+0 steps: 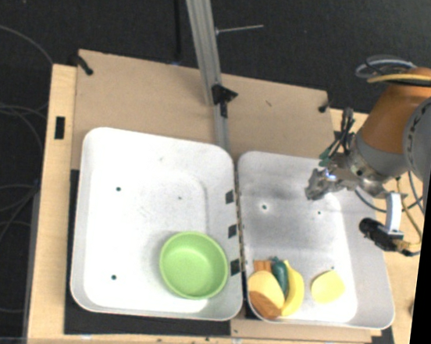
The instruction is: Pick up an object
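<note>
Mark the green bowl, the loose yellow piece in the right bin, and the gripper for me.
green bowl (194, 264), camera view, middle of its inside.
yellow piece (328, 287), camera view, centre of its top face.
gripper (318, 185), camera view, at its tip, above the right bin's far end.

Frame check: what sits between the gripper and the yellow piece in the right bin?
Nothing: in the camera view, only bare white floor of the right bin lies between the gripper and the yellow piece.

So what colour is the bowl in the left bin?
Light green bowl, seen in the camera view.
</note>
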`<state>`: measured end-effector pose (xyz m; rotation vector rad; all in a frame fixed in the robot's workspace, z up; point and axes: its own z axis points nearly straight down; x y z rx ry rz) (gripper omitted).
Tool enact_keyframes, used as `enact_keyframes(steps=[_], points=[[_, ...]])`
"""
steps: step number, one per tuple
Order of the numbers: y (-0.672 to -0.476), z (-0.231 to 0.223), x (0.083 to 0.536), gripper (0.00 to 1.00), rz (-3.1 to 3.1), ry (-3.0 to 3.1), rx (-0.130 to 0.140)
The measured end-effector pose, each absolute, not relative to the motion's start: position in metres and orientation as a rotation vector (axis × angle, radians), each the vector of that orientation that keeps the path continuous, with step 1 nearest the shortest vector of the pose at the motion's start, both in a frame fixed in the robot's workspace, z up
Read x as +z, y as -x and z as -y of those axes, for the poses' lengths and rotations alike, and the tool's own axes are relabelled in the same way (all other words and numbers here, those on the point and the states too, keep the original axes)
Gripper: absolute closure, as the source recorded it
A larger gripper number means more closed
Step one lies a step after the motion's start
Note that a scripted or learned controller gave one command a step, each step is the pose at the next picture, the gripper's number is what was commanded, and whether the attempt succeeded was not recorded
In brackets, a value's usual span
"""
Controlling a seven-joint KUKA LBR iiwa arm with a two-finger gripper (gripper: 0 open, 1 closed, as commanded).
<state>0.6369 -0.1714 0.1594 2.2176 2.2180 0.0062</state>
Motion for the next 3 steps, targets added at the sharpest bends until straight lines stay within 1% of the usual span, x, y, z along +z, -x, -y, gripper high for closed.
enact_keyframes(steps=[1,2,3], points=[[-0.634,0.181,0.208,1.00,-2.219,-2.221,0.001],[-0.635,0.182,0.263,1.00,-2.220,-2.214,0.007],[-0.640,0.131,0.270,1.00,-2.228,-2.212,0.005]])
